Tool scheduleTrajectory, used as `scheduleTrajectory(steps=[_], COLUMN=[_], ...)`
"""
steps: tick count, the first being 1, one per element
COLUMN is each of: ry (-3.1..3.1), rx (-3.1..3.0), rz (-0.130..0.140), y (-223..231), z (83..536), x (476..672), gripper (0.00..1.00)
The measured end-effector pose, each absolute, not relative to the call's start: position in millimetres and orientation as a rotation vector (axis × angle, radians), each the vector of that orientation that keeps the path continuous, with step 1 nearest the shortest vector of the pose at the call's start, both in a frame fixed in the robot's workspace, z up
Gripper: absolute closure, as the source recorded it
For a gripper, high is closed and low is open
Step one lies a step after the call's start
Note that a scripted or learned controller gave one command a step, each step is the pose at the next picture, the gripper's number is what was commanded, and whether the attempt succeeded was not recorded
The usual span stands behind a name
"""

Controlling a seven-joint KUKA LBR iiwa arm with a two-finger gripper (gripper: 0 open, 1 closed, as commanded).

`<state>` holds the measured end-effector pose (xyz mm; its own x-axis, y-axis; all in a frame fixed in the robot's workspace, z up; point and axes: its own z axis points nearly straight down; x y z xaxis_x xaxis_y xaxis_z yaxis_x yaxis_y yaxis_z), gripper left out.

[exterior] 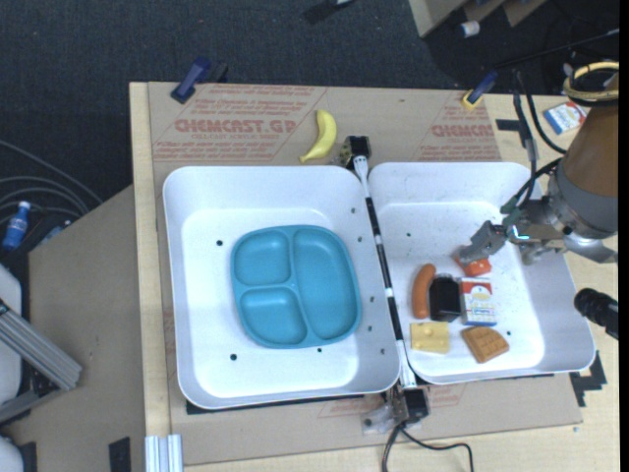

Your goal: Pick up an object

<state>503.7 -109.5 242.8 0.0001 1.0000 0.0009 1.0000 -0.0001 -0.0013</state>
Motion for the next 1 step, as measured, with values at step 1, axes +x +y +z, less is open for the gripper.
scheduleTrajectory(steps=[1], ry=[-2.219], rx=[-2.221], rz=[0.001], y=[-126.2], z=[116.0], x=[486.0], gripper=[0.0])
